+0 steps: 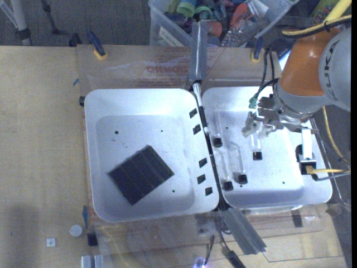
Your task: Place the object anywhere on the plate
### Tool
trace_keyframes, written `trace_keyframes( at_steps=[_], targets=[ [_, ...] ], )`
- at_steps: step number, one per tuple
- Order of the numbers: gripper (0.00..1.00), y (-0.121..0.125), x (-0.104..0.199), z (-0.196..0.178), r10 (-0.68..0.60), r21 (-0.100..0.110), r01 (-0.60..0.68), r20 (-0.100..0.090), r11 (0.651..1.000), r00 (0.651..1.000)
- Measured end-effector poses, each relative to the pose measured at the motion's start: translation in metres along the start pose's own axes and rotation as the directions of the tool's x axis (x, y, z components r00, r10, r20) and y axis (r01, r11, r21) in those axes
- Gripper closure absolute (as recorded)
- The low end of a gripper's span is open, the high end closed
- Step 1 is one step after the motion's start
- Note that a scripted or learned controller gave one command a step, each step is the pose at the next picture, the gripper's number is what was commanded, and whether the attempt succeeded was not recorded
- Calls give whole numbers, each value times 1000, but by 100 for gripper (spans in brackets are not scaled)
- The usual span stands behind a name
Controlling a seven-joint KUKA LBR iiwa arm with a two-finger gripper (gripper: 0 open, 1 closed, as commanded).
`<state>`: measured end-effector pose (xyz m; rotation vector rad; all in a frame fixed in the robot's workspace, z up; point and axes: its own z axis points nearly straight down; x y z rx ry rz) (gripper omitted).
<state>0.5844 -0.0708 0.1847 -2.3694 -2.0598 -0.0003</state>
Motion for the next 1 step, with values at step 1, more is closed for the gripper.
trace_keyframes(
  at_steps=[1],
  targets=[
    [100,22,131,0,-395,-3,395,3,919,919]
  ],
)
